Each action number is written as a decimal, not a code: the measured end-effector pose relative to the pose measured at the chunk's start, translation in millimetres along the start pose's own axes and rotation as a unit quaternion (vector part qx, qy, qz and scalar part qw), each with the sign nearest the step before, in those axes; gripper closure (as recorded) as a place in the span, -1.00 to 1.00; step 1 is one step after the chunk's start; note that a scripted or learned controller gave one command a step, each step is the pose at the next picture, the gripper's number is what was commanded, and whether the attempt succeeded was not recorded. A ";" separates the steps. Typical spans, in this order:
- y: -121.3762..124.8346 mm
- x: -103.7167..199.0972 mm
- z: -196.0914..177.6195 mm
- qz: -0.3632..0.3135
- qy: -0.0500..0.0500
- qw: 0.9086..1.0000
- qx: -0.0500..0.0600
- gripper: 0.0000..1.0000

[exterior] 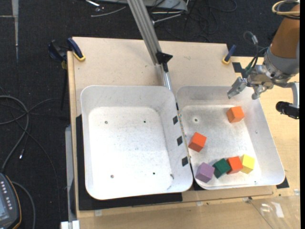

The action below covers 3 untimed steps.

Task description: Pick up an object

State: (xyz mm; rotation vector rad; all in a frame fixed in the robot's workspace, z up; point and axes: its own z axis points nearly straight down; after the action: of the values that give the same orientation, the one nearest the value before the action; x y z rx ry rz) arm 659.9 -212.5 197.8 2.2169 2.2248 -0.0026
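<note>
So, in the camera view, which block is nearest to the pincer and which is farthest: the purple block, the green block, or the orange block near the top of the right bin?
1. Orange block: upper part of the right bin, just below the pincer.
2. Green block: in the row near the bin's bottom edge.
3. Purple block: left end of that row, farthest.

From here the arm (287,42) runs off the right edge, so most of it is cut away. A black device (8,205) at the bottom left corner is cropped too. The green cube (222,167) sits partly behind the purple cube (205,172) and its orange neighbour (235,164).
</note>
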 end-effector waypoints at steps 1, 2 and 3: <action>6.5 -10.0 106.4 0.001 0.003 1.000 0.002 -1.00; -21.7 8.2 102.1 0.002 0.001 1.000 0.001 -1.00; -20.1 7.4 91.6 0.002 0.000 1.000 -0.002 1.00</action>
State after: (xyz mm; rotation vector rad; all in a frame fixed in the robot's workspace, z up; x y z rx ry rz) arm 639.7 -205.3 106.1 2.2204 2.2182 0.0016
